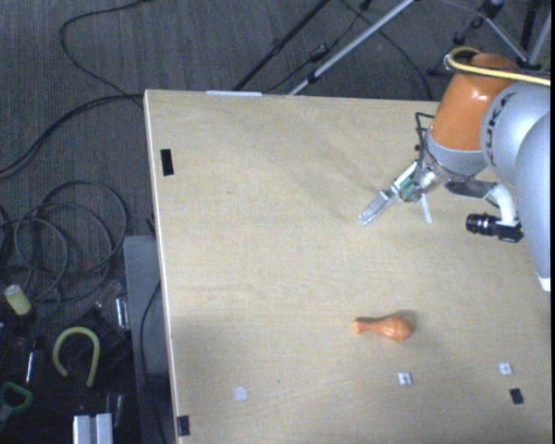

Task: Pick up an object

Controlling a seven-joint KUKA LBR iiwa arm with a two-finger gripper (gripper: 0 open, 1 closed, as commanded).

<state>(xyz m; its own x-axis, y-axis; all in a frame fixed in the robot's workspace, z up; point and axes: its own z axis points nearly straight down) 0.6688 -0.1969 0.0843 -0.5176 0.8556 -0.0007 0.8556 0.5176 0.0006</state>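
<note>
1. The gripper (400,202) hangs over the far right part of the wooden bench top (259,248), tilted so its fingers splay toward the left. One finger (375,211) juts left, another (426,211) points down and near, so the pincer reads as open, with nothing between the fingers.
2. The one candidate to lift, an orange pear-shaped object (386,326), lies flat well apart from the pincer, nearer the camera, its narrow neck pointing left.
3. A likely failure is a descent at the present spot: the fingers would close on bare wood.
4. Should the arm (499,128) travel nearer, the rounded body may roll or squirt sideways if the fingers meet it off-centre.
5. The thin neck offers little grip; pinching there risks a slip during the lift.
6. The object lies low, so a shallow descent would close above it.
</note>
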